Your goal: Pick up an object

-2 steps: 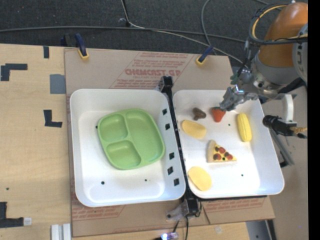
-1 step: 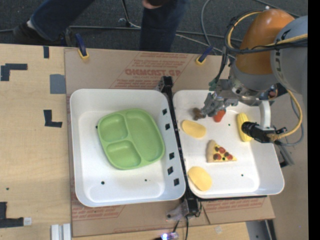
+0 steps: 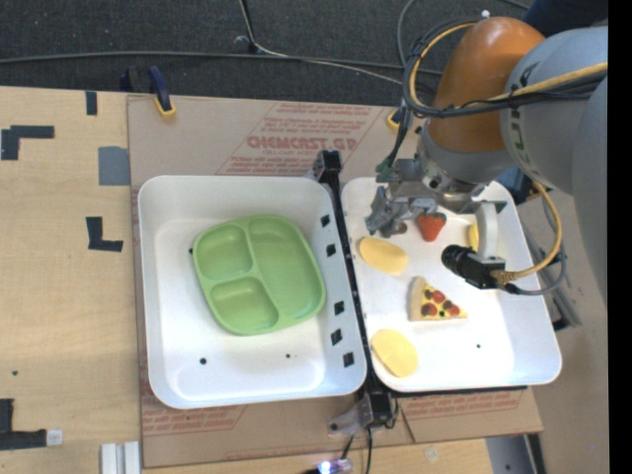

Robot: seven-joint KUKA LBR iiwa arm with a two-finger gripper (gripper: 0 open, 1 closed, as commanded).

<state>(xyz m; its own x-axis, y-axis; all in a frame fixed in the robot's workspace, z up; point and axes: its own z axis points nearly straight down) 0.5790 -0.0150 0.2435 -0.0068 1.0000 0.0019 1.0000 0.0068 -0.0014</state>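
Near edge, well below your end effector [image 3: 387, 217] — yellow oval piece [image 3: 395, 352], smooth, probably light and slippery. Next, the pizza slice [image 3: 433, 301], flat; judge it hard to pinch except across its edges. Just below the end effector — a yellow lemon-shaped piece [image 3: 382, 255], rounded; take it across the short width. Beside it, a red piece [image 3: 432, 227]. You cannot tell the end effector's opening.

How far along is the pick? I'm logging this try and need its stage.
Done: the arm has reached into the right bin, with the pincer low above the yellow piece. In hand: nothing visibly gripped. Left: grasping and lifting; the pizza slice, strawberry and second yellow piece lie untouched.
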